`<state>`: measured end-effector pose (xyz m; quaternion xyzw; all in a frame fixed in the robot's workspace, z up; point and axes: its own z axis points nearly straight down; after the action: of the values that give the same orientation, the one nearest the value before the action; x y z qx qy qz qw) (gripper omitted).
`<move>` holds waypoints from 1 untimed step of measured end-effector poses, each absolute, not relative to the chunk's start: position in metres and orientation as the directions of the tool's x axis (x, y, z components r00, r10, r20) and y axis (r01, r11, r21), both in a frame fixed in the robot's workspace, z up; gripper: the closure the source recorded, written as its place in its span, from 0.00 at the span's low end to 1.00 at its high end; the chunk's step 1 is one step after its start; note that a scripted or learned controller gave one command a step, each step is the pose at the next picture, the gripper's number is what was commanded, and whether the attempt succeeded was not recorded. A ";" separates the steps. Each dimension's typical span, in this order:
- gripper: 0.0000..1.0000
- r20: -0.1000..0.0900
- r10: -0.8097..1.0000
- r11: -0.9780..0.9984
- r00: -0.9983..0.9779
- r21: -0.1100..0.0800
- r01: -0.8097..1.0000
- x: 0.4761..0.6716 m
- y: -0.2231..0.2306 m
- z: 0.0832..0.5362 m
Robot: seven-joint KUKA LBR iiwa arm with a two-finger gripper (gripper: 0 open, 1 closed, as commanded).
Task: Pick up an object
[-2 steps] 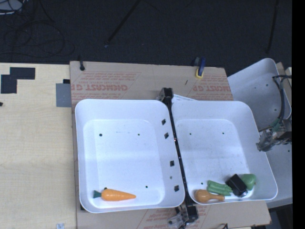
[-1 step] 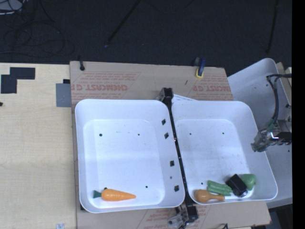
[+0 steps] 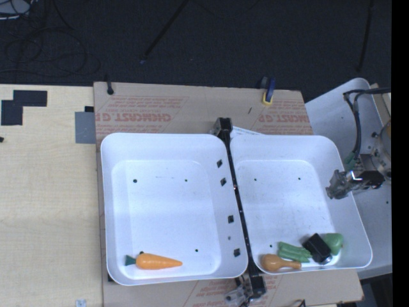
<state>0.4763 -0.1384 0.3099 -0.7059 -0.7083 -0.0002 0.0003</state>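
We saw the grey gripper (image 3: 339, 185) parked at the right white plastic bin (image 3: 281, 171)'s edge; grip state unclear. Orange plastic carrot (image 3: 158, 261) lay in the left white bin (image 3: 160, 165)'s near corner, reachable.

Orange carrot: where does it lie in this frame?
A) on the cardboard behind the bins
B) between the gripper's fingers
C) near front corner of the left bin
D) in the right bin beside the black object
C: the orange carrot lies alone on the floor of the left bin, near its front left corner, well away from the gripper.
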 end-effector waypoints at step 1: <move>1.00 0.002 1.000 0.003 -0.003 -0.004 1.000 0.476 -0.103 0.310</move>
<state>0.4760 -0.1034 0.3097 -0.7060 -0.7082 0.0007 0.0018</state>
